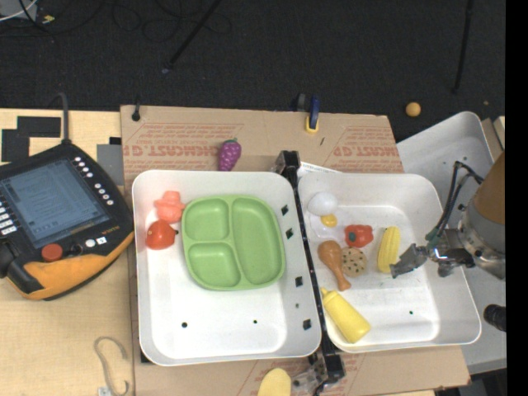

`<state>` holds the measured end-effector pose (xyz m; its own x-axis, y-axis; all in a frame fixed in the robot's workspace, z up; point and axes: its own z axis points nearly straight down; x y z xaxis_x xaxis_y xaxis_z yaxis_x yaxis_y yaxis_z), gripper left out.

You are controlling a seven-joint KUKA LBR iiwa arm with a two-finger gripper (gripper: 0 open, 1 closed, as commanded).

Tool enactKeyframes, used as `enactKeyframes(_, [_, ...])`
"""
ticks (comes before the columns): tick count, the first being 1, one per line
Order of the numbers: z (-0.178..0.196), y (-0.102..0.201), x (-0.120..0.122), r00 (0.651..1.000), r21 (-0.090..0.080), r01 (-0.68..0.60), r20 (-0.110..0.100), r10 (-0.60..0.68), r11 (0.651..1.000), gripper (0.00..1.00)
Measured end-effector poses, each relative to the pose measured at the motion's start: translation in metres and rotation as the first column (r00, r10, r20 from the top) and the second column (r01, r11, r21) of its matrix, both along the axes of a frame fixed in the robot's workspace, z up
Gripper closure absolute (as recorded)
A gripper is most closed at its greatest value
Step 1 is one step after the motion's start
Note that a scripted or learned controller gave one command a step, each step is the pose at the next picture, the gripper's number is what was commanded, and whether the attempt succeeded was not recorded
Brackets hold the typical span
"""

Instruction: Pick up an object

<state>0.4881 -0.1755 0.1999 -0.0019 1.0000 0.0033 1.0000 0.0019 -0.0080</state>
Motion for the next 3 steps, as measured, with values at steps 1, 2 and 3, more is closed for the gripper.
enactKeyframes(1, [-0.062,-0.001,0.004,1.0,0.0,0.001,0.001,-0.001,1.0,0.0])
enactKeyframes(2, [-0.115,0.001,0.005,1.0,-0.002,0.001,0.006,-0.001,1.0,0.0])
enactKeyframes(3, [-0.102,-0.001,0.005,1.0,-0.002,0.007,0.007,-0.007,1.0,1.0])
